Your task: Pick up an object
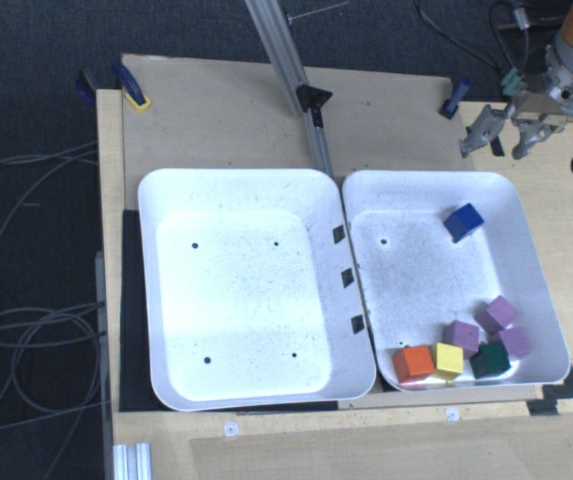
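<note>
Bench: a pale wooden bench (216, 118) sat on dark carpet.
Left bin: a white bin (151, 298) lay on the bench's left half.
Right bin: a second white bin (541, 298) lay touching the first along the middle.
Clamps: a blue clamp (131, 86) gripped the far left corner, another (453, 98) the far right edge.

The gripper (506, 138) hung with its jaws spread over the table's (226, 118) far right corner, beyond the right bin (536, 268). A blue block (463, 221) lay toward that bin's far side; orange (415, 362), yellow (449, 359), green (489, 360) and purple blocks (500, 314) clustered at its near edge.
</note>
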Robot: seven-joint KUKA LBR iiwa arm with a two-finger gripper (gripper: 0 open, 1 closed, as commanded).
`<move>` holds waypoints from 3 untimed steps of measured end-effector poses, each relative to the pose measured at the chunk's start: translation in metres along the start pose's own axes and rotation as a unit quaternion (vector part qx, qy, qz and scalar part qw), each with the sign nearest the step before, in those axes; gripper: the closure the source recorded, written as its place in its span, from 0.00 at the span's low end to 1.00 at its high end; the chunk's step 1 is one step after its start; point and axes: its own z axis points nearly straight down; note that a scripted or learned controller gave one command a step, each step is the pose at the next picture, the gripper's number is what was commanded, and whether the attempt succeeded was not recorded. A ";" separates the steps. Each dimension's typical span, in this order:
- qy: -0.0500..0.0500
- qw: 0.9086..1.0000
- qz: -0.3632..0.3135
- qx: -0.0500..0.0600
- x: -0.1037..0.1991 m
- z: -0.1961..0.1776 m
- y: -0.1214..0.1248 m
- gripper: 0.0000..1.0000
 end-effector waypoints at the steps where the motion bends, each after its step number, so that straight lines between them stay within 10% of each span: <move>1: 0.000 1.000 0.000 0.000 0.000 0.000 0.000 0.00; 3: 0.000 1.000 0.000 0.003 0.006 0.103 0.002 0.00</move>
